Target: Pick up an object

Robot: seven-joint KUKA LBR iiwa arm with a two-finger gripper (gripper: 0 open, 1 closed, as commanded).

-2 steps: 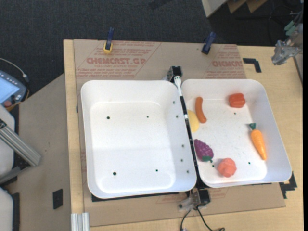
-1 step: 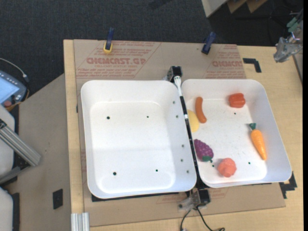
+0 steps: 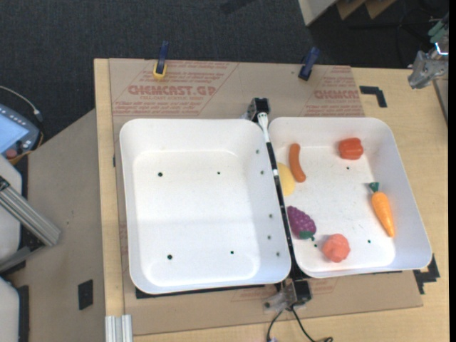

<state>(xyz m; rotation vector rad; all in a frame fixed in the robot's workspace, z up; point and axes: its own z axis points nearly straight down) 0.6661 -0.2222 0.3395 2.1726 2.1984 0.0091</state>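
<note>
Below us, two white bins sit side by side on the bench; the left bin (image 3: 192, 198) holds nothing we can pick. All the objects lie in the right bin (image 3: 399, 191) — a sausage (image 3: 296, 162), a lemon (image 3: 285, 179), grapes (image 3: 301, 221), a tomato (image 3: 335, 247), a carrot (image 3: 383, 212) and a red pepper (image 3: 350, 148). Far right, top — a metallic piece (image 3: 431, 59), perhaps the gripper; whether wide or narrow, we cannot tell.
</note>
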